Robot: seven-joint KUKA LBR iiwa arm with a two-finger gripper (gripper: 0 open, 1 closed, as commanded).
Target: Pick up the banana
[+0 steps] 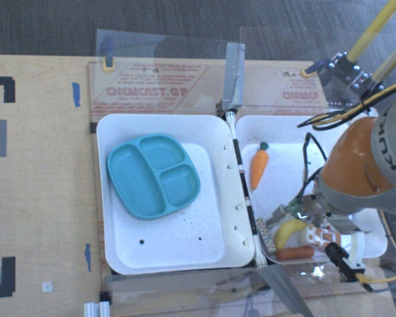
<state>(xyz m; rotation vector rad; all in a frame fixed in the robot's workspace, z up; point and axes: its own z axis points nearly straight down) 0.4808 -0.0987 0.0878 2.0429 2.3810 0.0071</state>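
**Colleague:** Where is the banana now?

**Me:** I see it in the right bin, in the near part, close to the divider between the two bins. I will use the carrot as my landmark. The banana lies nearer to the camera than the carrot and a little to its right, well apart from it.

**Colleague:** How does it look?

**Me:** It is small, yellow and curved, and it seems like a toy. One end points toward the divider. Part of it is covered by the arm's wrist, so I cannot see the whole shape. Just below it lies a red-orange sausage-like piece, touching it or nearly so; I cannot tell which.

**Colleague:** And the gripper?

**Me:** It is down in the bin, right of the carrot and nearer to the camera, just above the banana. The orange band hides much of it. I cannot tell if it is spread or pressed together, or if it pinches the banana.

**Colleague:** The left bin?

**Me:** It holds a blue divided plate, far left of the carrot.
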